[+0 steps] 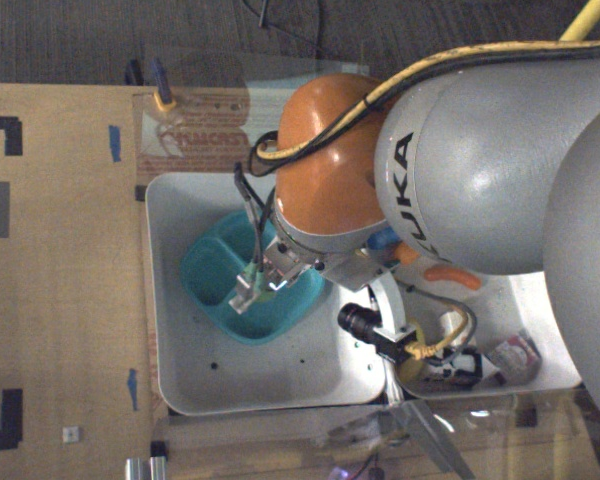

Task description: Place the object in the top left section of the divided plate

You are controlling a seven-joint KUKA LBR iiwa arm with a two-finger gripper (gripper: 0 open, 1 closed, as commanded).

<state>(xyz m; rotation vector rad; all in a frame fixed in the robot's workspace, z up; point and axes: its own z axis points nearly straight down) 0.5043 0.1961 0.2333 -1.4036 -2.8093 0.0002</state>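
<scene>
A teal divided plate (212, 264) lies in the left white bin (180, 368), toward its far side. My gripper (247, 290) hangs low over the middle of the plate, near the ridge between its sections. A small green bit (277, 285) shows right beside the gripper, and I cannot tell whether it is held. The big grey arm with its orange band (325, 158) covers the plate's right part and much of the bin behind it.
The right bin (540, 298) holds an orange thing (456, 278), a blue thing (384, 238), a clear packet (514, 354) and a yellowish round thing (416, 370). Brown cardboard (60, 268) with blue tape marks lies left of the bins.
</scene>
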